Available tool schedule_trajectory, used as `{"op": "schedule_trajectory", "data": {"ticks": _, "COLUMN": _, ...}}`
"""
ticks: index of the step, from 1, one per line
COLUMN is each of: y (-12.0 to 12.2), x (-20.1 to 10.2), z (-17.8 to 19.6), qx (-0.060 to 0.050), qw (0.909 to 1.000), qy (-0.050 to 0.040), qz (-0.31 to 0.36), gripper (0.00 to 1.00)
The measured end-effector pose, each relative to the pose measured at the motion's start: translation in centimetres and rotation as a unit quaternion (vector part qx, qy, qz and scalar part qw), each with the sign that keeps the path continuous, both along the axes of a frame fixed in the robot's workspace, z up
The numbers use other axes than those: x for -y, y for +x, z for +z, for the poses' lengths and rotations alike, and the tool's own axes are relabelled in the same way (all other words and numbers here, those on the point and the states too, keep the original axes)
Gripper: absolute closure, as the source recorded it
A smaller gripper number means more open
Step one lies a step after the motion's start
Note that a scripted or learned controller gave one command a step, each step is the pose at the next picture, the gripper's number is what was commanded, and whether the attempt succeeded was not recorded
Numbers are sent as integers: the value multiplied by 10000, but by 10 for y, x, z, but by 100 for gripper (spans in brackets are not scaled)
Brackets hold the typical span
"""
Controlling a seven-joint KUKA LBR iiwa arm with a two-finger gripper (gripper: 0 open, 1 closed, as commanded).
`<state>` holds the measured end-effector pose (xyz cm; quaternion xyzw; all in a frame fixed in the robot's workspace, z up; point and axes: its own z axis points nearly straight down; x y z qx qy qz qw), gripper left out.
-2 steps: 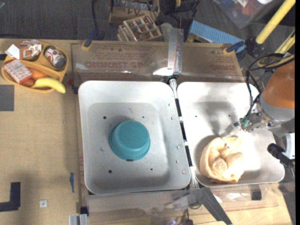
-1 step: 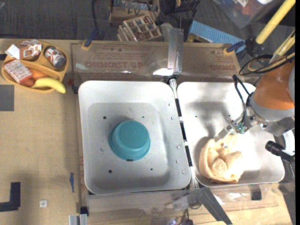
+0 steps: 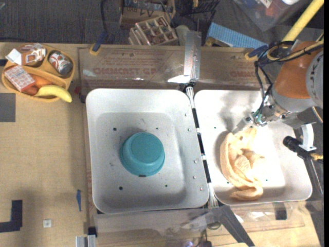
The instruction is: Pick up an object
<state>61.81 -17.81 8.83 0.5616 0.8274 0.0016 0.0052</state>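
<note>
A crumpled peach-coloured cloth (image 3: 240, 163) lies in the right bin (image 3: 293, 189), stretching from its middle down to the front wall. The cloth's upper tip runs up to my gripper (image 3: 255, 119), which hangs at the end of the grey arm with its orange band (image 3: 295, 81). The gripper sits right at that tip, touching or just above it. A teal bowl (image 3: 143, 153) rests upside down in the middle of the left bin (image 3: 103, 112), far from the gripper.
The arm's body and cables cover the right bin's far right corner. A black and white fitting (image 3: 300, 143) juts over that bin's right side. A yellow tray (image 3: 36, 73) with a banana and food items sits outside the bins at upper left.
</note>
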Motion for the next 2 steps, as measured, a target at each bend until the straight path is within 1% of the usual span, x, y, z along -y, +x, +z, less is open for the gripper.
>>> {"op": "schedule_trajectory", "data": {"ticks": 1, "y": 2, "x": 0, "z": 11, "qx": 31, "qw": 10000, "qy": -6, "qz": 9, "gripper": 100}}
{"op": "schedule_trajectory", "data": {"ticks": 2, "y": 2, "x": 0, "z": 11, "qx": 30, "qw": 10000, "qy": -6, "qz": 9, "gripper": 0}}
